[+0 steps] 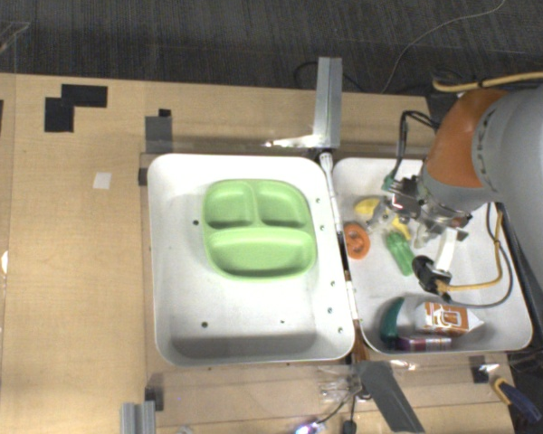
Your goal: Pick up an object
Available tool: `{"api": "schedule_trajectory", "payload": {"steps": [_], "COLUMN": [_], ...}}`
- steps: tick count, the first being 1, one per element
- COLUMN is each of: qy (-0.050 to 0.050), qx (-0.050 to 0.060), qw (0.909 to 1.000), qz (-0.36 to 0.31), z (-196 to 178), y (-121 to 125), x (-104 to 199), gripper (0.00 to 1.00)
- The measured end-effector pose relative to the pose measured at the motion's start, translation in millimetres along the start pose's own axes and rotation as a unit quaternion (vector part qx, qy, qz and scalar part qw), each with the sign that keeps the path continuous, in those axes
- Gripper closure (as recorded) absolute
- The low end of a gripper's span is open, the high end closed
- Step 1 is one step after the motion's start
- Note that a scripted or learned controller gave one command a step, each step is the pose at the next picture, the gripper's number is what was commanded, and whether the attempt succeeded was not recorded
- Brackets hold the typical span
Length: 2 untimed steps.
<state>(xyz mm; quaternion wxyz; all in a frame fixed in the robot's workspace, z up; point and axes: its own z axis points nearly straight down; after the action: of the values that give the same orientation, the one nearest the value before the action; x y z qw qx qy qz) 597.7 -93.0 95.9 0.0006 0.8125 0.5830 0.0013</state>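
Note:
My gripper (pixel 405 213) hangs low over the upper middle of the right bin (pixel 502 328), under the orange-banded wrist (pixel 456 147). Just to its left lies a small yellow object (pixel 368 208). A green stick-shaped object (pixel 400 252) lies slanted right below the gripper and is partly covered by it. An orange round piece (pixel 356 240) rests near the bin's left wall. I cannot make out anything held by the gripper.
The left bin (pixel 176 324) holds a green divided plate (pixel 257 227). At the right bin's front lie a dark teal object (pixel 394 315), an orange-and-white small box (pixel 448 317) and a purple pen-like item (pixel 418 340). A black and yellow cable (pixel 462 285) loops beside the gripper.

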Motion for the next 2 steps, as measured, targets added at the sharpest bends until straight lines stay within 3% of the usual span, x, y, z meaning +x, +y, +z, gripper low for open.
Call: {"api": "schedule_trajectory", "payload": {"steps": [1, 2], "qy": [0.001, 0.003], "qx": [-0.005, -0.006], "qw": [0.9986, 0.9985], "qz": [-0.053, -0.054], "z": [6, -6], "y": [26, 27], "x": [-33, -30], "gripper": [0.00, 1.00]}}
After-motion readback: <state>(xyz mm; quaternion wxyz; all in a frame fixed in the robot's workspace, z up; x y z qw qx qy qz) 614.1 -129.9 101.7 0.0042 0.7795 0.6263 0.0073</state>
